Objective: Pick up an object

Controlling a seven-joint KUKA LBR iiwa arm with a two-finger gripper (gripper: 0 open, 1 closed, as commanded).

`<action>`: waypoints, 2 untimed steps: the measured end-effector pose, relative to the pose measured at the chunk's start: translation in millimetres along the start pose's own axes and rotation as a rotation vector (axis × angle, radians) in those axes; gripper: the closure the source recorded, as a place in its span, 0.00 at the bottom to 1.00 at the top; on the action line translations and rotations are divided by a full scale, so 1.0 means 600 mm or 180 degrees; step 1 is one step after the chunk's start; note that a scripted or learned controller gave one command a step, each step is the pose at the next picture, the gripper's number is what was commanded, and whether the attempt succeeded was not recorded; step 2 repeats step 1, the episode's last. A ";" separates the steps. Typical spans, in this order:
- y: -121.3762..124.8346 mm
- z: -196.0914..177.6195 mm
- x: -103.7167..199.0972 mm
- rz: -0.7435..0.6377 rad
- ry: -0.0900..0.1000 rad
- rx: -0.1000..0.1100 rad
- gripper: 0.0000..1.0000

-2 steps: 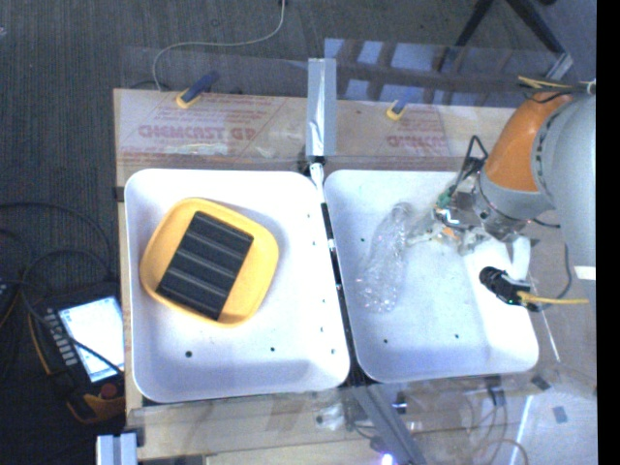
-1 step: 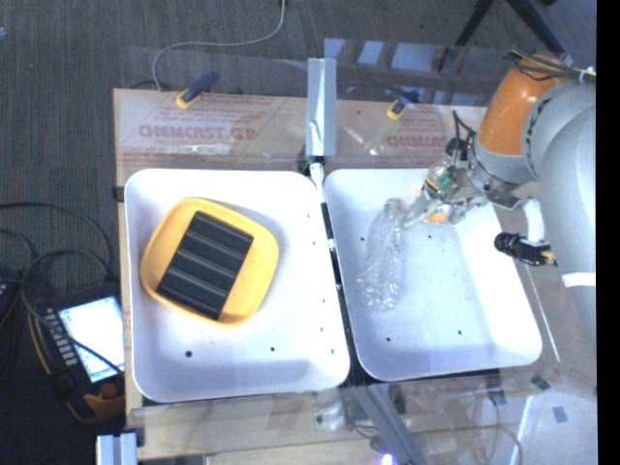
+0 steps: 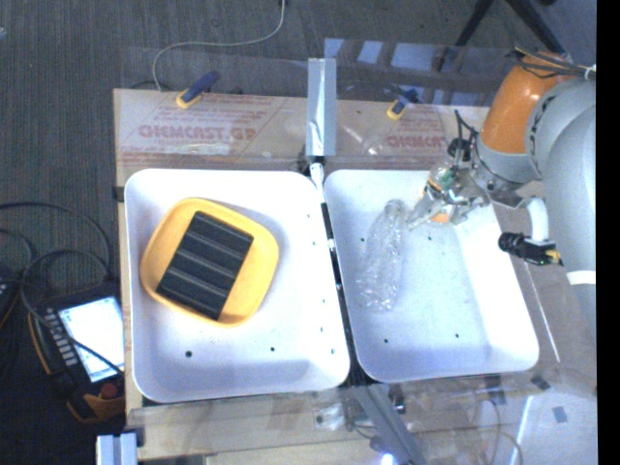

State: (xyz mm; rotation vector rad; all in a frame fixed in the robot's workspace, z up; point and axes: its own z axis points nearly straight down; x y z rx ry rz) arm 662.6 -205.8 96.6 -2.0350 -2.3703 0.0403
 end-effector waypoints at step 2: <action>0.013 -0.140 0.048 -0.0211 -0.0005 -0.0096 1.00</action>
